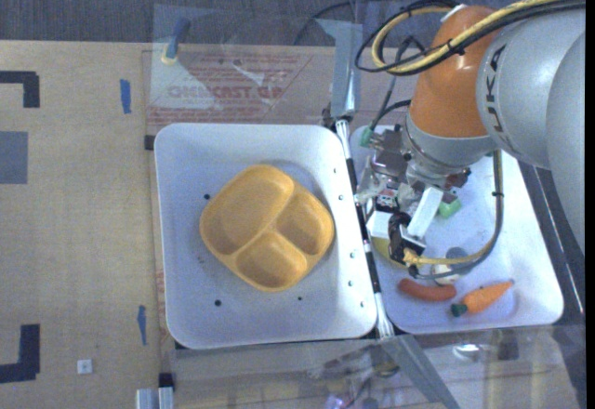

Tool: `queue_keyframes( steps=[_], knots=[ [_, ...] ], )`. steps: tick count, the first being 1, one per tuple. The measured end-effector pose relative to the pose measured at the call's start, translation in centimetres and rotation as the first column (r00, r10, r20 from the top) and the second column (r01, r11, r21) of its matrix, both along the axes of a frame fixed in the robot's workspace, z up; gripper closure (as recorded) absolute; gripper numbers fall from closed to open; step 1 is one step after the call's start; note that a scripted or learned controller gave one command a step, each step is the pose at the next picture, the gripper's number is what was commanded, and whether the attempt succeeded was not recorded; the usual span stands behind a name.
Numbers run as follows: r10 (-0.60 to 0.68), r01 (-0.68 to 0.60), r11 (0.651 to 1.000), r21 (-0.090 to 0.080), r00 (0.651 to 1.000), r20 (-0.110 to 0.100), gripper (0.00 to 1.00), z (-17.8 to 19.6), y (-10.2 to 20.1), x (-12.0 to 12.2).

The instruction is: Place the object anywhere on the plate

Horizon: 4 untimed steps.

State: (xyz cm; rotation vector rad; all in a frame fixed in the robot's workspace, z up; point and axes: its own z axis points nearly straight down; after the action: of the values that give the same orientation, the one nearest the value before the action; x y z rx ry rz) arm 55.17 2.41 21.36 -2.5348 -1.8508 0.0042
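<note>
A yellow plate (268,226) with three compartments lies in the left white bin (186,165), and nothing is on it. My gripper (387,210) is down in the right bin (535,254), close to its left wall, under the orange-banded wrist. An orange carrot with a green top (483,296) and a red chili-like piece (428,290) lie near the right bin's front edge, just in front of the gripper and apart from it. The wrist hides whatever is directly under the gripper.
A small green piece (450,207) shows beside the wrist in the right bin, and a greyish round piece (456,255) lies behind the chili. The wall between the two bins (358,240) runs just left of the gripper. Yellow cable loops above the wrist.
</note>
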Motion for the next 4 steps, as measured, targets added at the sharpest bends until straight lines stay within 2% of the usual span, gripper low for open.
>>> queue_keyframes(
  steps=[1,2,3,4],
  knots=[
    [0.298,-0.298,0.954,-0.001,0.954,0.005,1.0,-2.9,1.3,4.1],
    [0.322,-0.322,0.947,-0.001,0.947,0.004,1.0,-2.9,6.9,4.0],
    [0.321,-0.321,0.947,-0.001,0.947,0.005,0.0,-2.9,6.9,4.0],
    [0.31,-0.31,0.951,-0.002,0.951,0.005,0.0,13.4,-2.0,6.0]
  ],
)
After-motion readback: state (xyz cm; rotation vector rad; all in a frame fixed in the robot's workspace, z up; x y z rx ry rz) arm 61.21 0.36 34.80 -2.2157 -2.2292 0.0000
